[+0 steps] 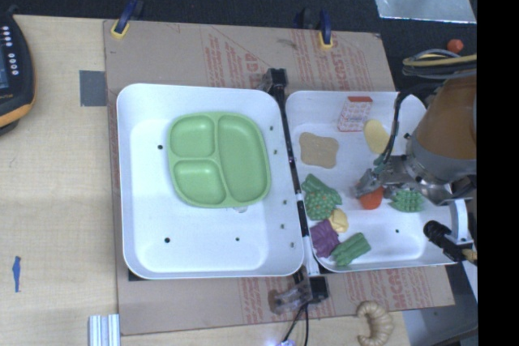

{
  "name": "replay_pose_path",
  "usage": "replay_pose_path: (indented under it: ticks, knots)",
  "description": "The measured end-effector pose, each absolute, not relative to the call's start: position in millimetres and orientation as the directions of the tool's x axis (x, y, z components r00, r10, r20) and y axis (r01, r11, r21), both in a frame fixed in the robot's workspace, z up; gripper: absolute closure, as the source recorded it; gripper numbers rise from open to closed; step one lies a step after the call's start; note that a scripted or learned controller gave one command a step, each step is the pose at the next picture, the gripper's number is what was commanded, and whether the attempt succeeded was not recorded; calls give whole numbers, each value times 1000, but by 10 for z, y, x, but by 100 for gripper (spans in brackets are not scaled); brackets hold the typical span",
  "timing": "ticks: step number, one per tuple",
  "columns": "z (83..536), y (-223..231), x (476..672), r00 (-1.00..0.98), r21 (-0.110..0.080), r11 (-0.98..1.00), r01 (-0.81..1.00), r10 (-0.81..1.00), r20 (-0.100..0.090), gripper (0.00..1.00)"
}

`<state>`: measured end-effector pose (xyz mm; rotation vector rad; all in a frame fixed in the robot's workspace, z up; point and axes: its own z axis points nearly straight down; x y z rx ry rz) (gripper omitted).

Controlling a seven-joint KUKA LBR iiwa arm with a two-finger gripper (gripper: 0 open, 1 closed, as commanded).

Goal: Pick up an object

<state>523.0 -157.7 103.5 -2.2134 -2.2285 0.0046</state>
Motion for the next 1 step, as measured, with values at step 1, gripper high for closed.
replay_pose_path:
  ticks: [1]
  knots:
    - [1972,-431,5412,-16,7,16,1000,1000,4,100]
